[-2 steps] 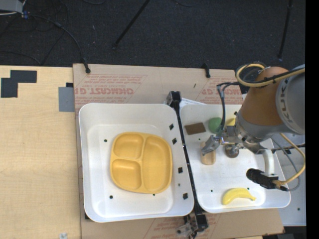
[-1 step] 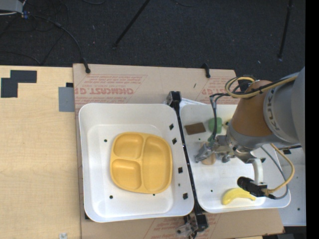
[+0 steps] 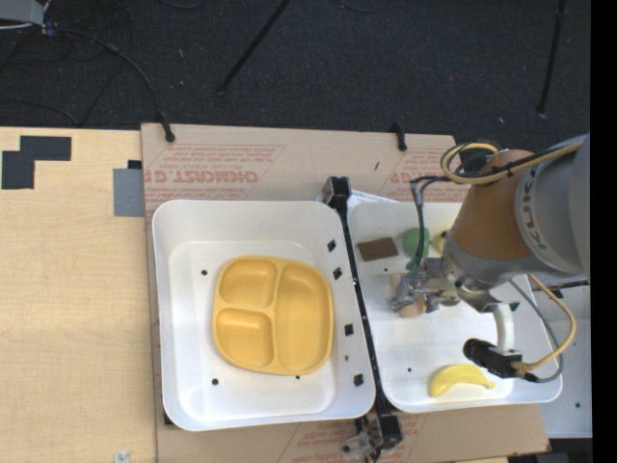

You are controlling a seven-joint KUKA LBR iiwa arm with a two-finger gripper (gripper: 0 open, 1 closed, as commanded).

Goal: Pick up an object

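Leftmost, I see the left bin (image 3: pixel 178 258) holding a yellow divided plate (image 3: pixel 273 314), which lies flat near the bin's centre with bare white floor all round it, widest along the left wall and the near edge. A black divider rail (image 3: pixel 352 297) runs between the two bins where their rims meet. Past it, in the right bin (image 3: pixel 405 374), a small brown block (image 3: pixel 377 249) sits close to the far-left corner, apart from the rail. Just right of that I make out a green object (image 3: pixel 415 240), partly hidden by the arm. The gripper (image 3: pixel 416 297) is down over the middle of the right bin, beside a pale cluttered patch I cannot resolve; I cannot tell how the gripper is set, or whether anything is in it. A yellow banana (image 3: pixel 459 380) lies near the bin's near rim, well apart from the gripper, with open floor to its left. The grey and orange arm (image 3: pixel 501 225) covers the bin's right side.
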